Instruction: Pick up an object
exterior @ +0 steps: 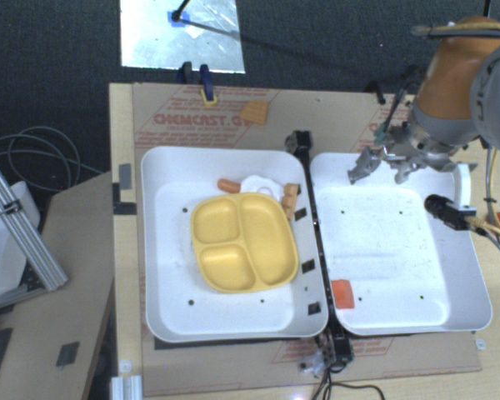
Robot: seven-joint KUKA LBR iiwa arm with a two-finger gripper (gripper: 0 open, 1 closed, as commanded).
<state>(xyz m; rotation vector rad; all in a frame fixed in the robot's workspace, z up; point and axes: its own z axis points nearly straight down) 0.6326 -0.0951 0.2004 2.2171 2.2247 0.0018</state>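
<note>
Hand hangs over the far edge of the right bin, fingers spread, holding nothing. Closest thing to grab: orange block, near corner of that bin. Go low & straight down, squeeze w/ block between fingers

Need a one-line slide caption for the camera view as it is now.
Gripper above the right bin's far edge; yellow tray in left bin.

The grey arm, banded in orange above the wrist, is seen reaching in from the right edge, bent downward. Its gripper is held low, fingers spread apart, nothing gripped between them.
</note>
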